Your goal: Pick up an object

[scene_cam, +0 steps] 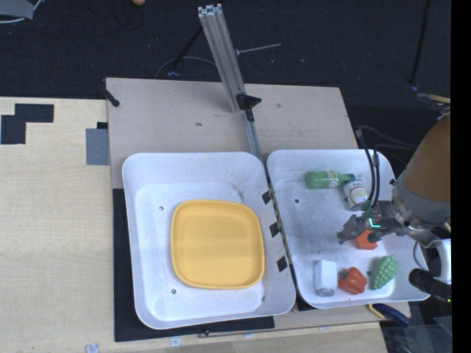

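Two bins (140, 175), pincer (358, 232) state unclear above orange object (366, 241), green bottle (327, 179) nearby

A light wooden table (184, 120) carries two shallow white bins side by side, touching along their inner edges. The left bin (143, 197) and the right bin (294, 197) rest on a dark mat (119, 271) showing along the left bin's outer edge. A slanted aluminium rail (224, 50) rises from the table behind them.

Grey arm (423, 197) with orange band, black cables.
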Robot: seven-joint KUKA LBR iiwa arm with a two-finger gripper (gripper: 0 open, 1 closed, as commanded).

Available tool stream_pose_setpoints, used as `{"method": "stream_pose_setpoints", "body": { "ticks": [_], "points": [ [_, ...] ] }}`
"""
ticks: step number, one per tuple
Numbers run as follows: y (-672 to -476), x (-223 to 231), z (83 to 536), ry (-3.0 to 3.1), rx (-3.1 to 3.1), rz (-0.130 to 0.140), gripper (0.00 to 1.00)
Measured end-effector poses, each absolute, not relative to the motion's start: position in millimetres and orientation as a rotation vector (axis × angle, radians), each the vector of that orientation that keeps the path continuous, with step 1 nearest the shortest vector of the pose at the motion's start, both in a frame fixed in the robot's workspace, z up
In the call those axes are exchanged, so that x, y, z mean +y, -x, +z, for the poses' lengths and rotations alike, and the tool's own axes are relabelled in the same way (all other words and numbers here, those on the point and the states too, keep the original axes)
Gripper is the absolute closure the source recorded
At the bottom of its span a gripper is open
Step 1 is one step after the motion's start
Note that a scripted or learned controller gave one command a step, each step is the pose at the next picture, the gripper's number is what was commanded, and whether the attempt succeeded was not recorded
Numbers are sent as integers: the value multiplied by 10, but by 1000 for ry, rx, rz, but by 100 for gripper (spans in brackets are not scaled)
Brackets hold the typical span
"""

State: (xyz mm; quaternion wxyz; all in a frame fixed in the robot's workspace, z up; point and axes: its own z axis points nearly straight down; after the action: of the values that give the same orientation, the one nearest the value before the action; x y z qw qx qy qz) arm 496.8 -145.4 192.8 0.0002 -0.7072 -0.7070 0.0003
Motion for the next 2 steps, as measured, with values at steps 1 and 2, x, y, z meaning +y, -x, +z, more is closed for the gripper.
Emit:
{"method": "stream_pose_setpoints", "body": {
  "ticks": [1,2],
  "points": [
    [-4968,-1453,1928,2221,-2221,1,0],
    [-4997,-1474,1311,2218,-2218,5,0]
  ]
}}
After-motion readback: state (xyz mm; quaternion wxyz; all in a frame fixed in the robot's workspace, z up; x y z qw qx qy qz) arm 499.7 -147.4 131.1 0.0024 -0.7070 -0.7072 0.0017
